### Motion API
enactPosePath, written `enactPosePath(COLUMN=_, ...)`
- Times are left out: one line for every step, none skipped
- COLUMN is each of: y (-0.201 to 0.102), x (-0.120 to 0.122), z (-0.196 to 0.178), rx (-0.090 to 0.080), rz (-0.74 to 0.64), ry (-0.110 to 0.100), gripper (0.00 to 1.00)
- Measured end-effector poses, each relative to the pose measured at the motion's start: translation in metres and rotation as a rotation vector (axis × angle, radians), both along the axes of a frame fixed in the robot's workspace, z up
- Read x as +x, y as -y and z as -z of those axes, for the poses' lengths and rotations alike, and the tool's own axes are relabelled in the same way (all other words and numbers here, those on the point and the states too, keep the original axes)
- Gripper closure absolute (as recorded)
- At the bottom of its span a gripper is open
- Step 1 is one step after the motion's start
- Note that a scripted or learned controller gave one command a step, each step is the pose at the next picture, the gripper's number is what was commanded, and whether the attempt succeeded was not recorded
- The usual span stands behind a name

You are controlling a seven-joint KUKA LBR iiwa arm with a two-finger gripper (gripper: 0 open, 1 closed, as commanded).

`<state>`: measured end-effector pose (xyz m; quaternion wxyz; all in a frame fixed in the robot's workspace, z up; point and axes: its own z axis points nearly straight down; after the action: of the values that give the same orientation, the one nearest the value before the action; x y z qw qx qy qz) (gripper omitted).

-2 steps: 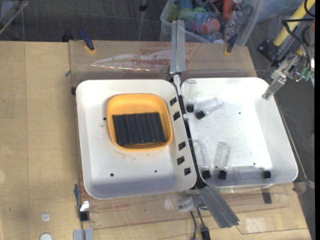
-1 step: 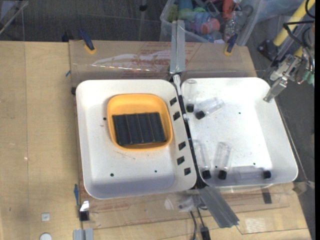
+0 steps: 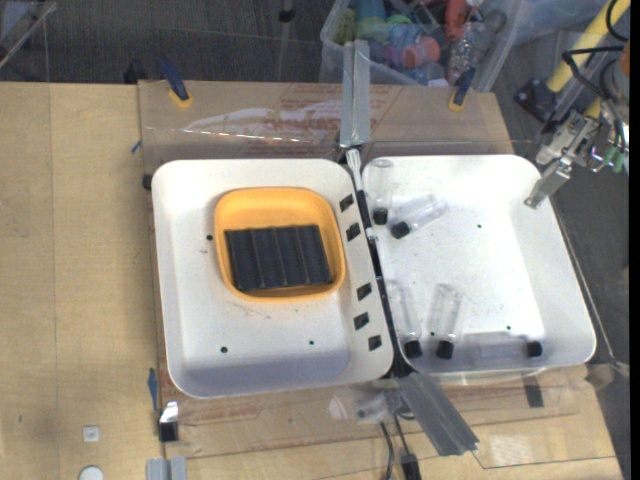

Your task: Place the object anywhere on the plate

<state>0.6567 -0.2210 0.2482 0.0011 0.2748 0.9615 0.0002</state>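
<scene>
Tabletop (image 3: 70, 268), wood, carrying two white bins side by side. Left bin (image 3: 190, 348) holds the orange plate (image 3: 240, 206) with a dark ribbed block (image 3: 278, 258) already lying on it, covering most of the plate floor. Right bin (image 3: 520, 258) holds several clear tubes with black caps: one (image 3: 415, 215) at the far left near the divider, one (image 3: 444, 318) upright-ish near the middle, another (image 3: 405, 318) close against the divider, one (image 3: 500, 348) lying along the near wall. Tool (image 3: 552, 173) sits at the far right edge of the right bin, above the rim, well apart from every tube; nothing seen between its tips, spread of the tips cannot be told at this size.

Step, as judged: pre-grasp, nothing picked yet. Next move calls for coming down over one tube, closing on it, lifting, crossing the divider (image 3: 365, 258) to the plate. Free plate area is just the rim strip around the block, so placement is tight. Tubes are clear, round, likely to roll or slip. Clutter box (image 3: 420, 18) behind the bins, out of the way.
</scene>
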Motion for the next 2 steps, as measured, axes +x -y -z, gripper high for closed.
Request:
enactPosePath(y=0.0001, x=0.0043, z=-0.0084, rx=-0.002, rz=-0.088, ry=0.006, gripper=0.00)
enactPosePath(y=-0.0003, x=0.0034, z=-0.0044, rx=-0.001, rz=-0.157, ry=0.003, gripper=0.00)
